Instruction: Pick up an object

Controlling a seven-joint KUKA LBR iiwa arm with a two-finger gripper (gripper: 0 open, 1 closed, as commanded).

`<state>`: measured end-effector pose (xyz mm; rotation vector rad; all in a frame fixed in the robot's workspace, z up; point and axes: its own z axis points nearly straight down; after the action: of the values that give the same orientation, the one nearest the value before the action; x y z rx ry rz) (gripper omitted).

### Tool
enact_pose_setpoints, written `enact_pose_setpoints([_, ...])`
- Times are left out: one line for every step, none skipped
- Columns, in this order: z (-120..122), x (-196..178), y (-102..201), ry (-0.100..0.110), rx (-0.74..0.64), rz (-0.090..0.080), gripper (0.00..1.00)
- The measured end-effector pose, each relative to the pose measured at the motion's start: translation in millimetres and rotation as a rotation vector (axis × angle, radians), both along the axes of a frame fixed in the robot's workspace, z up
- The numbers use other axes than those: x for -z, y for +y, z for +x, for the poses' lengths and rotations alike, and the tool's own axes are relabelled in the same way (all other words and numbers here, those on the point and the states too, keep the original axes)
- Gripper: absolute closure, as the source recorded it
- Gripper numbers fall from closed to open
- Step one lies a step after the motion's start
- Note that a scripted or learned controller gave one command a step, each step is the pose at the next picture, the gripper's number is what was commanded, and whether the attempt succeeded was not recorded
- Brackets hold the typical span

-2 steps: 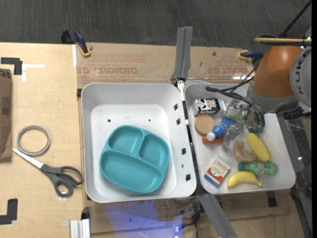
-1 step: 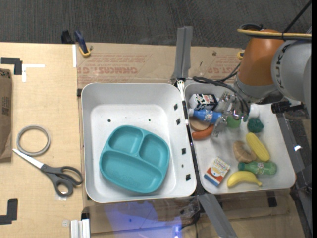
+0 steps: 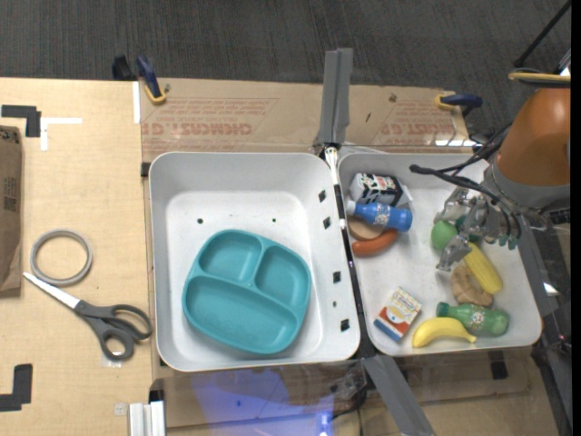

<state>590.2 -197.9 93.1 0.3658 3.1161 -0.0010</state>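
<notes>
- Both white bins sit side by side; the left bin (image 3: 172, 243) holds a teal divided plate (image 3: 247, 289), nearest the camera's foot along with the yellow banana (image 3: 442, 332).
- Right bin (image 3: 525, 312) carries the pickable clutter: a green bottle (image 3: 474, 317), a small carton (image 3: 398, 312), a blue bottle (image 3: 383, 214), a sausage (image 3: 374, 242).
- Over that bin's right half hangs the gripper (image 3: 457, 243), down among a green ball (image 3: 442, 234) and a yellow item (image 3: 482, 271).
- Whether the claw is spread or pinched, I cannot tell.
- Judged step: reaching in to grasp; the next move calls for closing squarely on one item, then lifting.
</notes>
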Motion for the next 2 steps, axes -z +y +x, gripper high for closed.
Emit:
enact_pose_setpoints([1.6,-10.2,0.6,-0.005,-0.003,-0.002,1.0])
enact_pose_setpoints([-3.9,-36.0,61.2,0.0,0.105,0.001,1.0])
